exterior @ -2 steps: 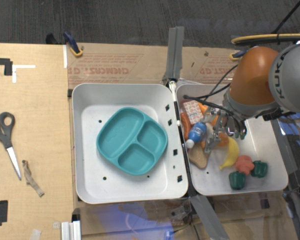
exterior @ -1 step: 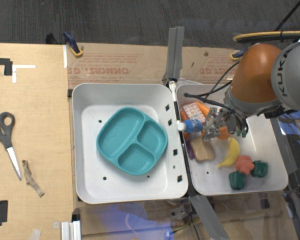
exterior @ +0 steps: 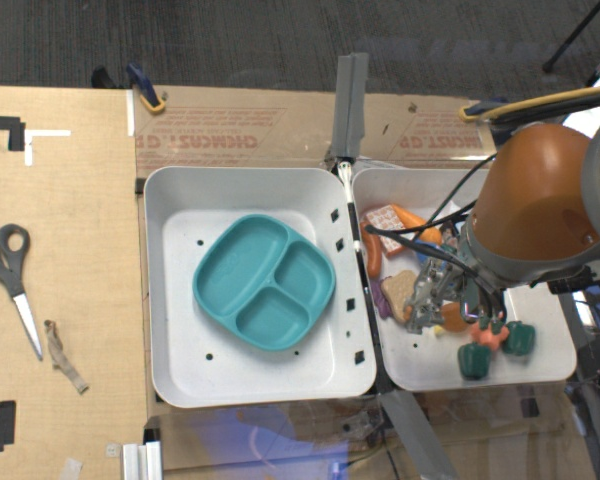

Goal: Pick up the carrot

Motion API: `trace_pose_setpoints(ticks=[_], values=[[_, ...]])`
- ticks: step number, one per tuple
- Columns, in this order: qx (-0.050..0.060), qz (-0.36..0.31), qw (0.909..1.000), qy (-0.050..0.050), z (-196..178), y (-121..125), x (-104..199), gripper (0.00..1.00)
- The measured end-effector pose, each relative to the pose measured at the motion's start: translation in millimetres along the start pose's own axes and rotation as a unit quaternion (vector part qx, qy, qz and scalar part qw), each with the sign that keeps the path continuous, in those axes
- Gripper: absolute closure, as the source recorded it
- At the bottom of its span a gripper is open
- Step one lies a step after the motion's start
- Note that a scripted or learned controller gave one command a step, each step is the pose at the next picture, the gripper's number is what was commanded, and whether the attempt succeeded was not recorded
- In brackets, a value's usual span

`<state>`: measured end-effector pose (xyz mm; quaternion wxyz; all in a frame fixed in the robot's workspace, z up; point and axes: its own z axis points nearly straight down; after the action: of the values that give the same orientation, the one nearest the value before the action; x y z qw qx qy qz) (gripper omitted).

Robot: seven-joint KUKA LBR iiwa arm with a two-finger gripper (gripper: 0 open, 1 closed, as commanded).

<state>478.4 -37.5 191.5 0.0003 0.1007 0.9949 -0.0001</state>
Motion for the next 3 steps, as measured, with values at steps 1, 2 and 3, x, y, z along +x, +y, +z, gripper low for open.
trace_pose_setpoints(ticks=[1,2,3], values=[[0.000,0.015,0.9999,-0.001,-159,-30,-7,1.00],[0.000,0.015,0.9999,-0.001,-159,-30,-7,0.00],[0.000,0.005,1.0000,0.000,-74,11,-56,0.00]])
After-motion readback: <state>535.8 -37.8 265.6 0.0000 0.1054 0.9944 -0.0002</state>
